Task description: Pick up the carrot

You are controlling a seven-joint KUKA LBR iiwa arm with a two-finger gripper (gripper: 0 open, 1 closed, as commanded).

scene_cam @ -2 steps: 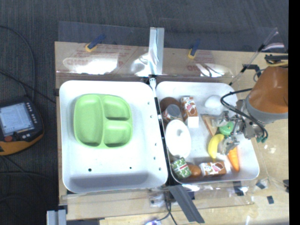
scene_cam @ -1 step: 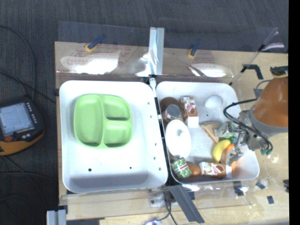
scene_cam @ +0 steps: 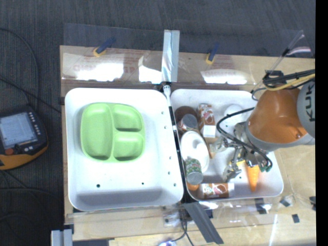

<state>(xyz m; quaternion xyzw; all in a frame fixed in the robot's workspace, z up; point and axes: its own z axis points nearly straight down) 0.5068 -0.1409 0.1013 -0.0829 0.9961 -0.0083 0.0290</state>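
The carrot (scene_cam: 253,177) lies in the right bin (scene_cam: 266,97), at its near right corner, pointing toward the near wall. The gripper (scene_cam: 241,164) hangs just left of the carrot's far end; whether it is released or clenched cannot be told, as cables and the wrist hide it. On the arm (scene_cam: 279,118), beyond the orange band, the letters "KU" show at the right edge. Along the bin's left side sit a white cup (scene_cam: 195,145), cans and a labelled packet (scene_cam: 215,189); their print is too small to read. The left bin (scene_cam: 87,188) holds a green divided plate (scene_cam: 111,131).
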